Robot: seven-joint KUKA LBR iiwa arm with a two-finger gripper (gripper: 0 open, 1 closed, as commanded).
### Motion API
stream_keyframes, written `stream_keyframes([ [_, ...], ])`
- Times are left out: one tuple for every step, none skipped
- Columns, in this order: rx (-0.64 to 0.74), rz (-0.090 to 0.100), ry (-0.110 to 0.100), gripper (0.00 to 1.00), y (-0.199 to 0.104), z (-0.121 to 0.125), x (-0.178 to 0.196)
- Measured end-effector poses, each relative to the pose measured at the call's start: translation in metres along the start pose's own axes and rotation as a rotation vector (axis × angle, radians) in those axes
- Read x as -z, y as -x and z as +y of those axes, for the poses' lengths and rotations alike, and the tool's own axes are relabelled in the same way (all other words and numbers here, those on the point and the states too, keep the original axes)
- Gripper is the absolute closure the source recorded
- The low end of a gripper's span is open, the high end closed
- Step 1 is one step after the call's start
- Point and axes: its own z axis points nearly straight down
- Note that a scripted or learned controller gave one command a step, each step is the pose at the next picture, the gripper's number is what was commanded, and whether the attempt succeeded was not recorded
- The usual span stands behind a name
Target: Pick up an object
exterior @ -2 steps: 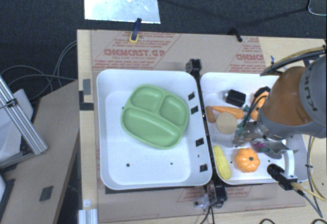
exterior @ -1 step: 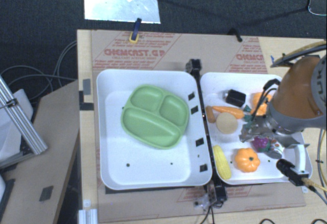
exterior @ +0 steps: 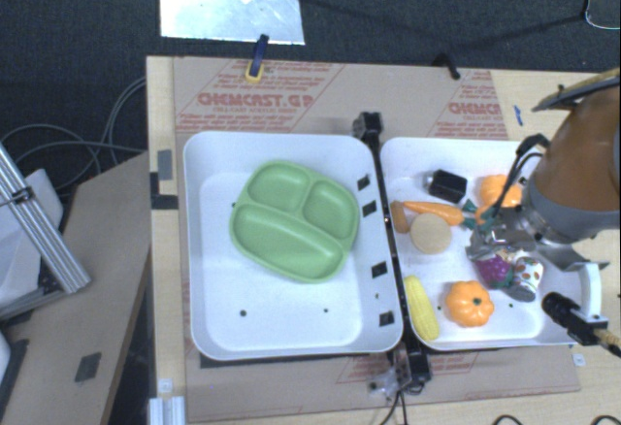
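The right bin (exterior: 456, 336) holds several toy foods. A carrot (exterior: 433, 212) and a beige ball (exterior: 431, 235) lie near its left wall, with a black block (exterior: 447, 185) behind them. A corn cob (exterior: 420, 306) and a small orange pumpkin (exterior: 468, 304) sit at the front. An orange fruit (exterior: 494, 190) is partly hidden by the arm. My gripper (exterior: 493, 245) hangs low over the right side of this bin, directly above a purple grape bunch (exterior: 496, 270). A patterned can (exterior: 525, 276) lies just to the right of the grapes.
The left bin (exterior: 213, 316) holds a green divided plate (exterior: 294, 218). A black divider with clips (exterior: 380, 219) runs between the bins. The arm's orange band and grey wrist (exterior: 577, 180) cover the right bin's far right corner.
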Motion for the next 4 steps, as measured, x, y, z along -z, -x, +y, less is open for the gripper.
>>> stream_keyframes([
  [0.000,0.000,0.000,1.00,0.000,0.002,0.041],
  [0.004,0.001,-0.002,1.00,-0.035,0.035,0.031],
  [0.004,0.002,-0.001,1.00,-0.064,0.074,0.037],
  [0.004,0.002,-0.002,1.00,-0.098,0.108,0.035],
])
